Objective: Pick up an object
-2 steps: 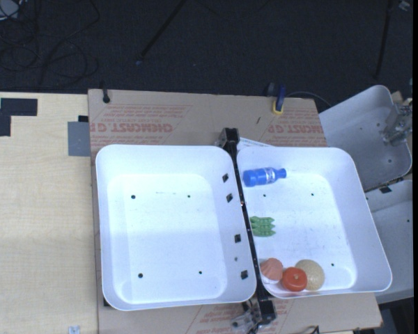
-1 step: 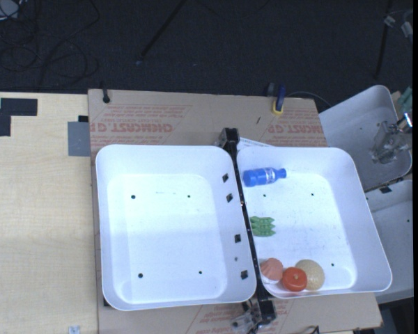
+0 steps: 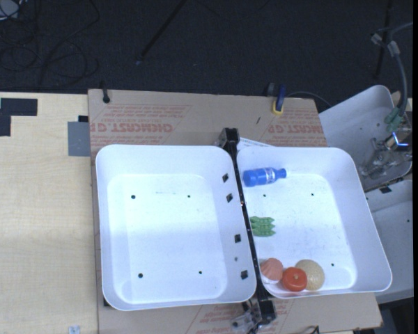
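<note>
Bins: two white bins side by side on the worktop (image 3: 42, 207); the left bin (image 3: 118, 162) and the right bin (image 3: 348, 162) meet along a dark central divider.
Bottle: a blue bottle (image 3: 264, 176) lies on its side at the far left of the right bin, close to the divider; its long axis runs roughly left to right across the view, white cap toward the right.
Green thing: a small green object (image 3: 262, 226) lies near the divider, about midway down the right bin, well apart from the bottle.
Near corner: a pink piece (image 3: 271, 268), a red round piece (image 3: 294, 279) and a pale round piece (image 3: 311, 273) crowd together, seemingly touching one another.
Tool: a metallic assembly at the right edge (image 3: 389, 148), outside the right bin, is probably the tool; it is too blurred to be sure, and I cannot tell whether it stands apart or together.
Key relation: every candidate lies to the left of that assembly, the bottle nearest its level and lying clear of neighbours.
Judgement: the bottle looks the easiest pick, closing across its short width; the crowded corner risks a nudged or double grasp.
</note>
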You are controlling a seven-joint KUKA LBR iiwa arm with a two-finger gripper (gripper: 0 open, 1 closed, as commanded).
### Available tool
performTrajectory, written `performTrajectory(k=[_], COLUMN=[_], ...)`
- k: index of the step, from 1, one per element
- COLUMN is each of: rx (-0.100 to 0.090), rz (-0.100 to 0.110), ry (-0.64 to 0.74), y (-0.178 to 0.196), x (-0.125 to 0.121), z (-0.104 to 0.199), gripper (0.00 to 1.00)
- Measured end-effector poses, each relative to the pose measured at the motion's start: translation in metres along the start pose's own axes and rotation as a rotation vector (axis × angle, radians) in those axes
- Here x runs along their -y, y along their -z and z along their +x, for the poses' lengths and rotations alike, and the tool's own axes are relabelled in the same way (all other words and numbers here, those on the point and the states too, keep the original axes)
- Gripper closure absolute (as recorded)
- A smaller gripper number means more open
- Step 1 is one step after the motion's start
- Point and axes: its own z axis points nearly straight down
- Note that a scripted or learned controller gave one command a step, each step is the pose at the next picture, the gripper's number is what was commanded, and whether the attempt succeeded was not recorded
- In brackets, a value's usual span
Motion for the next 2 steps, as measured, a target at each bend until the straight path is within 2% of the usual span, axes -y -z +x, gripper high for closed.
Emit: performTrajectory(k=[1,2], rx=[0.001,0.000], rz=[0.000,0.000], ry=[0.001,-0.004], y=[-0.016,-0.075], x=[-0.001,-0.001], z=[0.015,-0.030], gripper=[1.00,1.00])
